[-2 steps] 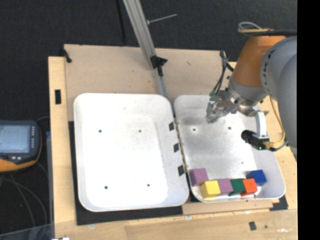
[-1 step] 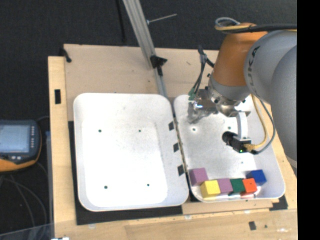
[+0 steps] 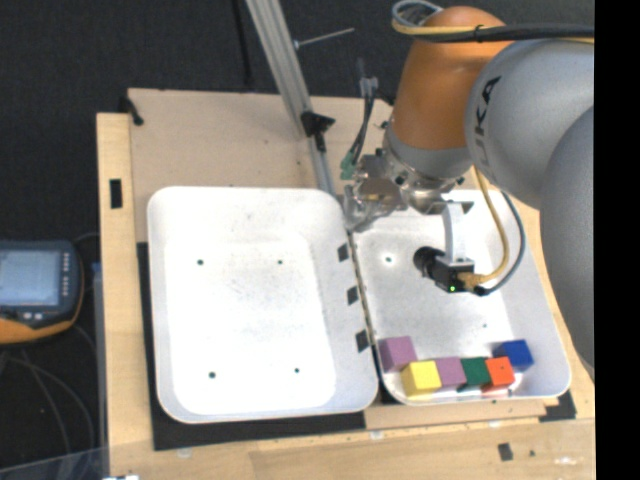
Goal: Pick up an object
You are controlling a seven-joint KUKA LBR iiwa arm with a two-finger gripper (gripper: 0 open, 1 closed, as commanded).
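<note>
the gripper [image 3: 372, 200] sits at the right bin's [image 3: 520, 323] far left corner; its state, cannot tell. 6 blocks [image 3: 455, 368] crowd that bin's near edge, well apart from it.

Even, bright overhead light, no hard shadows. Left bin [image 3: 245, 303] is blown out near white, faint grey speckle in the middle is the only texture left. Right bin [image 3: 520, 313] equally washed, rim edges hard to separate from the floor. Soft shadow under the arm [image 3: 530, 98] falls across the right bin's upper part. Orange band [image 3: 445, 78] shows a mild sheen on top, no sharp glare. Dark background beyond the counter [image 3: 200, 128] is noisy and detail-poor. Overall soft, low resolution; small blocks [image 3: 455, 370] at the front edge have blurry outlines with saturated colour. End effector [image 3: 375, 200] area is muddy and unreadable. No obvious edge distortion.
</note>
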